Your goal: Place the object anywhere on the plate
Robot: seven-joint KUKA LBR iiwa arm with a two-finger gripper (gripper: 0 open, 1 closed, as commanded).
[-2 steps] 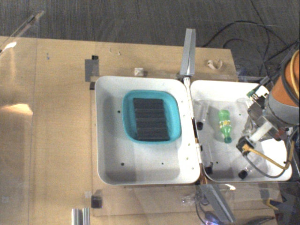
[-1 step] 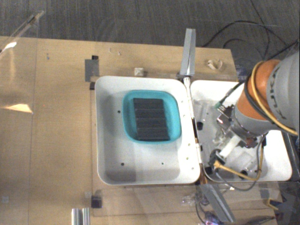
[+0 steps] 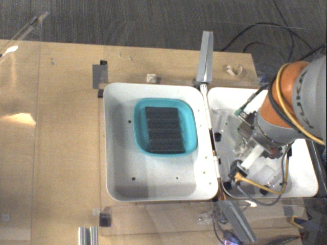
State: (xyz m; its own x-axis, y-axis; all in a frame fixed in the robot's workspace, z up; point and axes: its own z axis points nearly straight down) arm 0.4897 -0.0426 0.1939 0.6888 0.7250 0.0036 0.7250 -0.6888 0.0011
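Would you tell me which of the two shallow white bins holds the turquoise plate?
The left white bin holds the turquoise plate, which has a dark ribbed insert. The right white bin has the grey arm with the orange band reaching into it instead.

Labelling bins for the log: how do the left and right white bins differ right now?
The left shallow white bin holds a turquoise rectangular plate with a dark ribbed insert; the right shallow white bin has the grey arm reaching in, hiding much of its floor. Both are white, shallow and round-cornered.
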